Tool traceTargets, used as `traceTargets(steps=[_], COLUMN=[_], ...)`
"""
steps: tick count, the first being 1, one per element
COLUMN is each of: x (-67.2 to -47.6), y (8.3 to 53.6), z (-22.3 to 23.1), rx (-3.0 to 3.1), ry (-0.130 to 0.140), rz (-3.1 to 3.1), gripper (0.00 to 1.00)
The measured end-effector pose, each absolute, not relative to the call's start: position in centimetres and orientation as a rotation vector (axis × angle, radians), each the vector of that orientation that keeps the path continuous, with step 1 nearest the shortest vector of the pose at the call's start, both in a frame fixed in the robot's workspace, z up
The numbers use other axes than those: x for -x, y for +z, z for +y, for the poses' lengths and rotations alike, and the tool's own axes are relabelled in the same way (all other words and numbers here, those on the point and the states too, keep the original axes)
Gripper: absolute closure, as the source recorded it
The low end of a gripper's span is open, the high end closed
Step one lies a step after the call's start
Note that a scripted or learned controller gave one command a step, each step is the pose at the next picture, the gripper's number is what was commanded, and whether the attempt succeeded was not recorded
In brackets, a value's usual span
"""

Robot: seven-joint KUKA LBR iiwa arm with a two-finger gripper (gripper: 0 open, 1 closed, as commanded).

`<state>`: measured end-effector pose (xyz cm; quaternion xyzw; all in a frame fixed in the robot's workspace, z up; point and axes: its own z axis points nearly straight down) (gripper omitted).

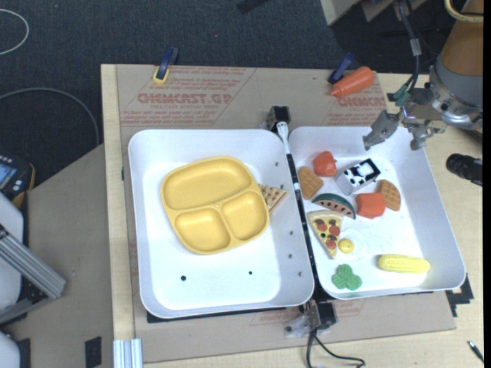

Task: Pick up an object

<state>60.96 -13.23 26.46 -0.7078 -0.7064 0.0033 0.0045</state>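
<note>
The gripper [399,131] is hovering over the far right corner of the right bin [445,228], its two fingers spread apart and holding nothing. The toy foods are lying loosely below it: a red pepper-like piece [324,162], a black-and-white block [360,173], a waffle piece [390,195], a pizza slice [327,231], a corn cob [403,264] and a green broccoli piece [346,277]. The block is sitting nearest the gripper, well apart from the bin wall. It is probably light, rigid plastic (smooth, so likely somewhat slippery), and its flat opposite sides are offering the surest hold. The left bin [146,205] is holding a yellow divided plate [214,204], with another waffle piece [273,197] touching its right edge.
</note>
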Motion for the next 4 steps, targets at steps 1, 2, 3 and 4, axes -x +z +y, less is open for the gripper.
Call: traceTargets(steps=[1, 2, 3, 4], x=[-61.1, -61.3, -61.9, -61.9], y=[27.0, 22.0, 16.7, 11.9], z=[-13.2, -14.2, -14.8, -13.9], rx=[2.221, 2.219, 2.218, 2.216], ry=[0.001, 0.007, 0.006, 0.006], rz=[-2.221, -2.216, -2.216, -2.218], gripper=[0.0, 0.0, 0.0, 0.0])
